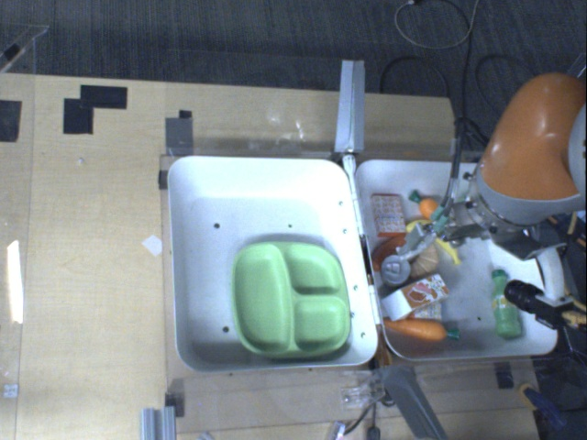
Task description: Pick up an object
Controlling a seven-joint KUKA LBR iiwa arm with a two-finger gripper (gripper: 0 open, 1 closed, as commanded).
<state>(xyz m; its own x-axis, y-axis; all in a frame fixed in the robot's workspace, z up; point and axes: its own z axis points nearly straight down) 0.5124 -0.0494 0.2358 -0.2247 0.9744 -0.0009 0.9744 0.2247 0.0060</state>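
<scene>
The light wooden bench [92, 273] carries two shallow white bins side by side. The left white bin [197, 200] holds a single light green plastic tray with three compartments [292, 296], lying flat in the near half of the bin, its right edge close to the wall between the bins. The right white bin [532, 342] holds the loose items. A red-and-white printed packet [388, 214] lies at the far left of this bin, with a small orange piece with a green tip [424, 205] just to its right. A white carton with a red-orange label [417, 296] lies tilted in the near left part, and an orange carrot-shaped toy [421, 330] lies directly nearer than it, along the near wall. A green plastic bottle [503, 306] lies towards the near right of the bin. The grey arm with the orange band [537, 149] reaches in from the right, above the far right of this bin. The claw [413, 250] points down and to the left over the cluster of items in the left half of the right bin; whether it is released or clenched cannot be told, as its tips merge with the clutter beneath.
</scene>
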